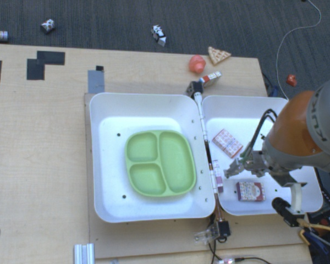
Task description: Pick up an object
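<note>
Hovering my gripper (237,168) low in the right bin (297,106), btwn the pink card (227,142) and the red packet (249,191), touching neither afaict. Can't tell its state tbh. I'd center over the packet w/ fingers straddling it, then drop straight down.

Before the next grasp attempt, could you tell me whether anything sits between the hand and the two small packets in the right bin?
Nothing visible does. The hand hangs over the right bin, between the pink patterned packet above it in the view and the red packet below it. Bare bin floor lies between the hand and each packet.
</note>
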You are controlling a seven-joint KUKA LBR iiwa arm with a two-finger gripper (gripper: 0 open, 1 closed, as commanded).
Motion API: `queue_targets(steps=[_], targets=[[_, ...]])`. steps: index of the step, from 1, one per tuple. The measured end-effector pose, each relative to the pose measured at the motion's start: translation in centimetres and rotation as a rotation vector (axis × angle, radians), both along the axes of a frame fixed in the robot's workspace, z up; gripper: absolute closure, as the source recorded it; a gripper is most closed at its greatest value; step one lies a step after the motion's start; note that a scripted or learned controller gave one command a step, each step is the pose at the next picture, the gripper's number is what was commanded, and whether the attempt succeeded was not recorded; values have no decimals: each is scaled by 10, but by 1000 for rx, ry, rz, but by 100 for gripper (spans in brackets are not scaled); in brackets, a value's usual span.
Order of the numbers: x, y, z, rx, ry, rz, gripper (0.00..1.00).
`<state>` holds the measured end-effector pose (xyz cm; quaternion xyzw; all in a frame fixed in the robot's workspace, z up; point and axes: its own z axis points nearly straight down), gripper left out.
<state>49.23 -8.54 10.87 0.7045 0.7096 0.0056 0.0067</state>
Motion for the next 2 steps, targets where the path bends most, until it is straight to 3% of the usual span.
queue_targets(steps=[1,2], targets=[[-4,-2,-22,1,10,-6,0],[-1,-1,-10,0,4,-2,100]])
